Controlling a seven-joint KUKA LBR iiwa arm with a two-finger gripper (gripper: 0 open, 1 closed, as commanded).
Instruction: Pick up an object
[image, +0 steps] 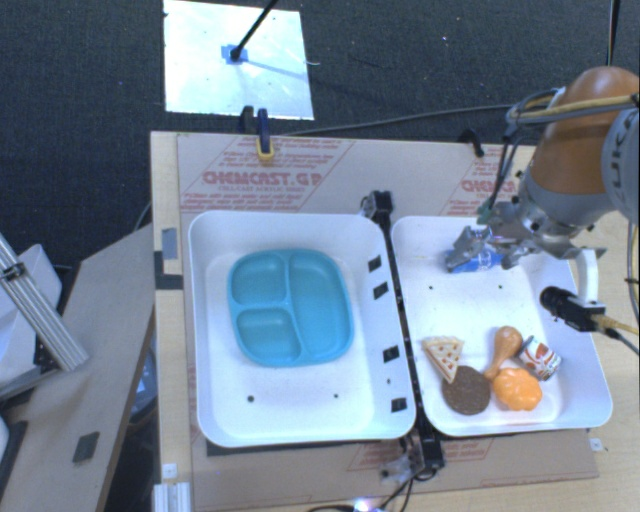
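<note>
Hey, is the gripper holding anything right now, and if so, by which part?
It cannot be told. The gripper sits low over the right bin with something blue at its tip, but the view is too small to show a hold.

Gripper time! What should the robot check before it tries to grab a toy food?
1. Gripper over the right bin: ok.
2. Something blue sits at the gripper; held or not: cannot tell.
3. Toy foods within the right bin: pizza slice, brown patty, drumstick, orange piece: ok.
4. Gripper above those foods: not ok, they lie nearer the bin's front.
5. Blue divided plate in the left bin, out of the way: ok.
</note>
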